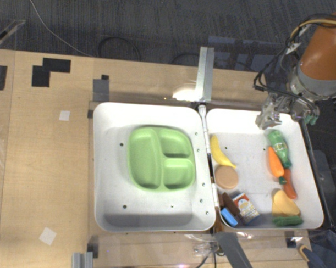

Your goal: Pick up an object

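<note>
Box (246, 208): near end of the right bin (250, 147).
Bottle (279, 146): far end of it, I see, beside carrot (275, 163).
Gripper (269, 119): above bottle, nothing between fingers; spread unreadable.

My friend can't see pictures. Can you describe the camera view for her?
A robot arm's claw hovers over the right white bin holding toy food: a banana, a carrot and a green bottle. The left bin holds a green divided plate.
</note>
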You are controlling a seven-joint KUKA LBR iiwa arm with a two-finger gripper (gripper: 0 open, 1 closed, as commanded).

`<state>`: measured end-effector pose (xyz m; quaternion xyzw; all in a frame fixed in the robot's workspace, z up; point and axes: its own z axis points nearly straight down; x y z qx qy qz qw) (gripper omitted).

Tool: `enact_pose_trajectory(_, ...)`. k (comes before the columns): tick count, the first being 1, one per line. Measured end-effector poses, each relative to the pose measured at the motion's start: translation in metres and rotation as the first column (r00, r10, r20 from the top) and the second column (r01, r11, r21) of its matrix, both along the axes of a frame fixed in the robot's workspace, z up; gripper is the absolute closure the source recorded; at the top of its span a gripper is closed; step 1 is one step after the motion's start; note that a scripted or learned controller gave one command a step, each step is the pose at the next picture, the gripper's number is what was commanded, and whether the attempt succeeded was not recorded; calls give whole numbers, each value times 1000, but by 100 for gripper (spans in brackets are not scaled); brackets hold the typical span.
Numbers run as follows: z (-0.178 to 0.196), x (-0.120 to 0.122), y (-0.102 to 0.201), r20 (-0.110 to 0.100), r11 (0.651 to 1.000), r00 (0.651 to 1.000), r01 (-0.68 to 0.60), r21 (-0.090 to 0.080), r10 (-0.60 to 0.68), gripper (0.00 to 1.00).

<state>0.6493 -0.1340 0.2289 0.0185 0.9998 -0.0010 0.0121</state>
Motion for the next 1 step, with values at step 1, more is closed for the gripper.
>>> enact_pose_trajectory(1,77,0,15,-9,966,966,259,5,-259,100)
